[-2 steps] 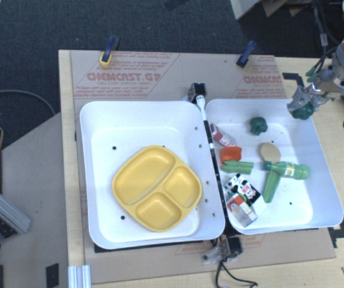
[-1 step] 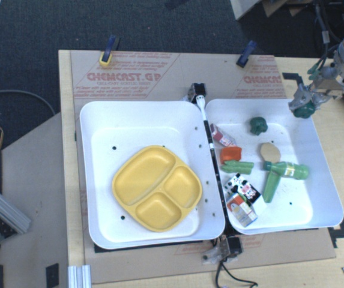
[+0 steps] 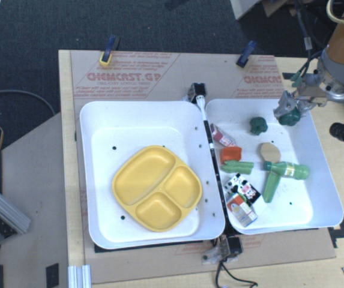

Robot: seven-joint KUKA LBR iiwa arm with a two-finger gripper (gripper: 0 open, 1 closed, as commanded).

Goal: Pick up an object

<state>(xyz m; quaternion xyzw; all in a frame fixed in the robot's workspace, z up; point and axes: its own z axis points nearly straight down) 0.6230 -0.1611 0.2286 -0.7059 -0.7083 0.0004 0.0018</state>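
Green and lumpy, a small toy sits pinched in the hand above the right bin.

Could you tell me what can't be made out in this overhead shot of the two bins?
- The gripper: a dark green object sits at its tip, but blur hides whether the jaws grip it.
- The arm: cut off by the camera view's right and top edges.
- The small printed items in the right bin: too small to read or identify.
- The yellow tray hides part of the left bin floor.
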